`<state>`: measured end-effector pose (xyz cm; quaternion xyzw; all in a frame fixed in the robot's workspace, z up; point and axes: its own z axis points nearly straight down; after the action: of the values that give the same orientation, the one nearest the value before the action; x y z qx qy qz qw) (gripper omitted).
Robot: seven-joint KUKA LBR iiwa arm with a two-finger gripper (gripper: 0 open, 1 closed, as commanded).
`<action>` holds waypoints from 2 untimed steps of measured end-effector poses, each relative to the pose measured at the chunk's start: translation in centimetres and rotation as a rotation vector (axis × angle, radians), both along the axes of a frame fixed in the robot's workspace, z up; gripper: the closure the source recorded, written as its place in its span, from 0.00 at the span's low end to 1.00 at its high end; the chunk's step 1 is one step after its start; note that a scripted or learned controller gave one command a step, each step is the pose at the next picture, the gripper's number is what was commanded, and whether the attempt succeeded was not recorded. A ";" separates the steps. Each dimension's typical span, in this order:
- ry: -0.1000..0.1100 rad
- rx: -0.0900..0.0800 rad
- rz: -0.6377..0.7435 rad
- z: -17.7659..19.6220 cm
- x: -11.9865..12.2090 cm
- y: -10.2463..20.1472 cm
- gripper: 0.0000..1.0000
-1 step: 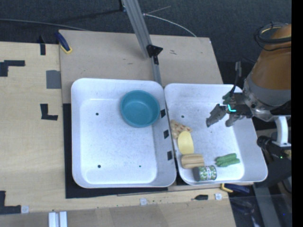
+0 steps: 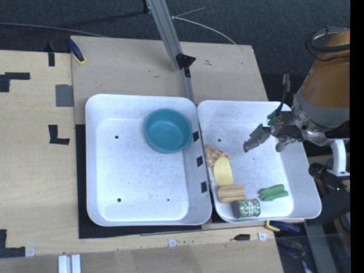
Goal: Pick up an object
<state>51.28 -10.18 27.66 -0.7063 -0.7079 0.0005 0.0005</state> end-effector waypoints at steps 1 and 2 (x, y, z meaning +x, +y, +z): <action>0.005 0.000 -0.002 -4.6 0.5 -0.2 0.00; 0.008 0.001 -0.002 -11.1 0.3 -0.1 0.00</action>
<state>51.53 -10.30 16.57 -0.7069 -0.7073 0.0031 0.0038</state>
